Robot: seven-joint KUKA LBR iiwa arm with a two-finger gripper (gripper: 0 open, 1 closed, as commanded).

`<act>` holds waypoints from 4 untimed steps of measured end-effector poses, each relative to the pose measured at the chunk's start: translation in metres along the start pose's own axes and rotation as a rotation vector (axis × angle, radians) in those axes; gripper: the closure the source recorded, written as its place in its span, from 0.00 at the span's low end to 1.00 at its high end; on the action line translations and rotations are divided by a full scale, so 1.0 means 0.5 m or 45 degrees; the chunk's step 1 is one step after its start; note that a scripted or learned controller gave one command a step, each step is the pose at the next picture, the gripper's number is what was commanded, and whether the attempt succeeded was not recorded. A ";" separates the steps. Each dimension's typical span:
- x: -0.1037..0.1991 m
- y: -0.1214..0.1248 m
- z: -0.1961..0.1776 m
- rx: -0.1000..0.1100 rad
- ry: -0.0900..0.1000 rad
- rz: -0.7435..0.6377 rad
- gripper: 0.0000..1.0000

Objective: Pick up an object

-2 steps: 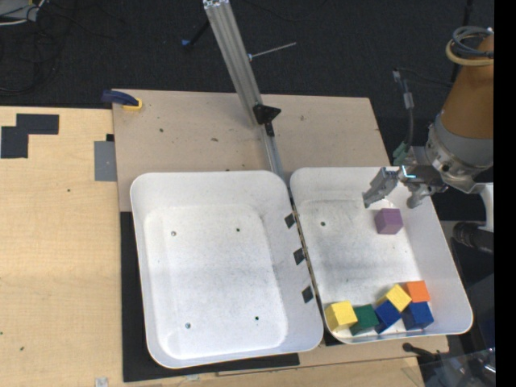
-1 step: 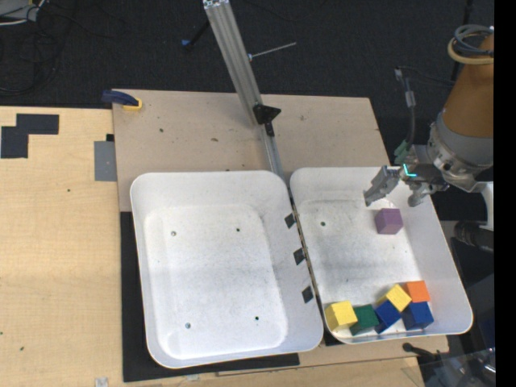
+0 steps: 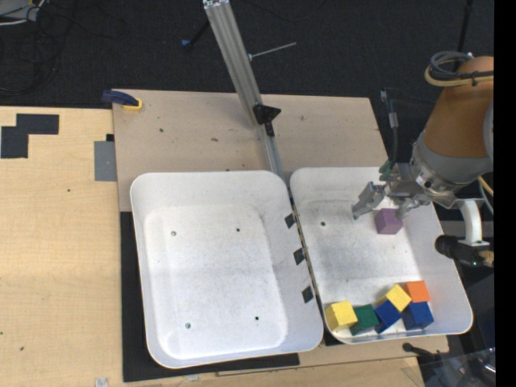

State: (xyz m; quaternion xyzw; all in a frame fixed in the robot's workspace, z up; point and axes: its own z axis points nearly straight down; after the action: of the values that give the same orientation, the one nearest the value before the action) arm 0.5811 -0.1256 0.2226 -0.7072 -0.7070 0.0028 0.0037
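A grey robot arm with an orange band reaches in from the right over a wooden tabletop (image 3: 193, 131) that carries two shallow white bins side by side. The pincer (image 3: 385, 202) hangs over the upper part of the right bin (image 3: 343, 240). A small purple block (image 3: 389, 221) sits directly beneath it, just toward the bin's near edge. The block looks roughly cube-shaped, so it has no clear long axis. One finger splays out to the left of the block, well clear of it; the other is hard to make out against the wrist. The pincer seems spread apart and released rather than grasping the block, though the slanted view leaves this a little uncertain. Whether the block rests on the bin floor or is slightly lifted cannot be told.

One purple block lies under the pincer. A cluster of other blocks sits in the near right corner of the same bin: two yellow blocks (image 3: 342, 314), two blue blocks (image 3: 417, 315), one green block (image 3: 364, 319) and one orange block (image 3: 417, 290), touching or nearly so. The left bin (image 3: 210, 272) lies beside it.
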 end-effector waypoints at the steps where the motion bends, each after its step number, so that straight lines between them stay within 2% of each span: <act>1: -0.001 -0.006 0.088 -0.001 0.000 0.001 0.00; 2: 0.013 -0.001 0.214 0.001 0.001 0.005 0.00; 3: 0.006 0.001 0.186 -0.005 0.000 0.017 1.00; 4: 0.011 0.016 0.093 -0.015 -0.002 -0.004 1.00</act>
State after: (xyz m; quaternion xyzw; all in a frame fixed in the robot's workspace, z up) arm 0.5889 -0.1199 0.1758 -0.7060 -0.7082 -0.0007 -0.0008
